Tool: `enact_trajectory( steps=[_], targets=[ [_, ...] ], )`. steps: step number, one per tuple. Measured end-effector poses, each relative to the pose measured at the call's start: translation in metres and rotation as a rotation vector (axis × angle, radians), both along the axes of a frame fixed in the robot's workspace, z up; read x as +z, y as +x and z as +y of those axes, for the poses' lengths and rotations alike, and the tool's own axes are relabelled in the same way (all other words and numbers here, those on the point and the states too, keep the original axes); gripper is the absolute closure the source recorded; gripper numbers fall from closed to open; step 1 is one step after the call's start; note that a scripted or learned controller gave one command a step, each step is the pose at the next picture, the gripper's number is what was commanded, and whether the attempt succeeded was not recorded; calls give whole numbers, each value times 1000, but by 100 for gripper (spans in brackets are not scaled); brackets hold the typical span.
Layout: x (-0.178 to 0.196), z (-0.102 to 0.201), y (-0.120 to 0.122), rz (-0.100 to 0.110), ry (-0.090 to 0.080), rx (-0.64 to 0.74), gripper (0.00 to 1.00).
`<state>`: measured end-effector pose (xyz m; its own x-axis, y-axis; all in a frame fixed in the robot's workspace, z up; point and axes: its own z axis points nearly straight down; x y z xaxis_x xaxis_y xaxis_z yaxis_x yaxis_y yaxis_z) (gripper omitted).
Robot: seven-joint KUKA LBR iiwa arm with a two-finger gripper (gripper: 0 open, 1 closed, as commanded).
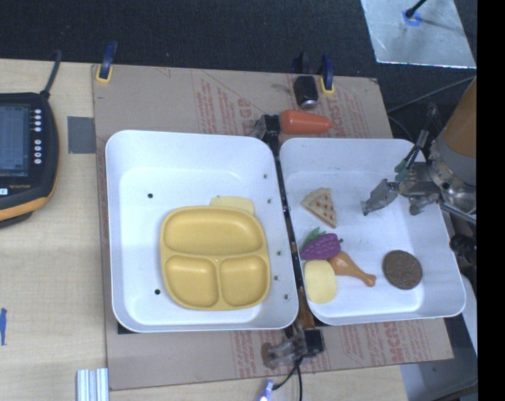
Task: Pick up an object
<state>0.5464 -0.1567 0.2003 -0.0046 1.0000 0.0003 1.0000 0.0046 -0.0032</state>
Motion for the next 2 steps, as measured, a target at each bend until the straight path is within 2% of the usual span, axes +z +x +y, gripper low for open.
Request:
enact_trajectory(
  steps=[1, 2],
  targets=[
    [-53, 52, 48, 0, -1, 2, 0],
    [-106, 41, 73, -7, -1, 1, 0]
  ],
)
